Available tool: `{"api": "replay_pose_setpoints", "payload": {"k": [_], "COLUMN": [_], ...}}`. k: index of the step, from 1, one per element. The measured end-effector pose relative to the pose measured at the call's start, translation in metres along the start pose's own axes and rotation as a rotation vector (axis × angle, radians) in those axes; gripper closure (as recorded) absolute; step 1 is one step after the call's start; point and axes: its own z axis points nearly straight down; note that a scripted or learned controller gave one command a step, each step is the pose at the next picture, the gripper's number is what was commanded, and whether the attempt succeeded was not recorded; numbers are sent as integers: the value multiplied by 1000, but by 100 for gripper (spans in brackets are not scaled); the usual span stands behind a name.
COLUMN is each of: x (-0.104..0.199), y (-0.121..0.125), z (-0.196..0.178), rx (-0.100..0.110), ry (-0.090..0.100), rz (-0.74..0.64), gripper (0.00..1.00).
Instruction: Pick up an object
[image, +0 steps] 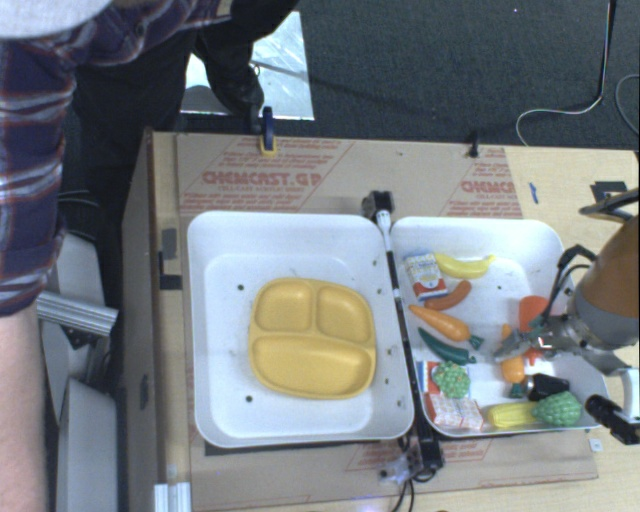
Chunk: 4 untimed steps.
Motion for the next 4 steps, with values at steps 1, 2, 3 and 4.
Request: {"api": "replay_pose_setpoints", "payload": {"k": [1, 2, 3, 4], "x": [-1, 0, 34, 79], "y": [-11, 28, -8, 10], "z": [-106, 1, -4, 1], "rx": [-4, -2, 0, -1], "ry": [-2, -1, 1, 0], "rz": [-2, -2, 0, -1], "gripper": [0, 0, 0, 0]}}
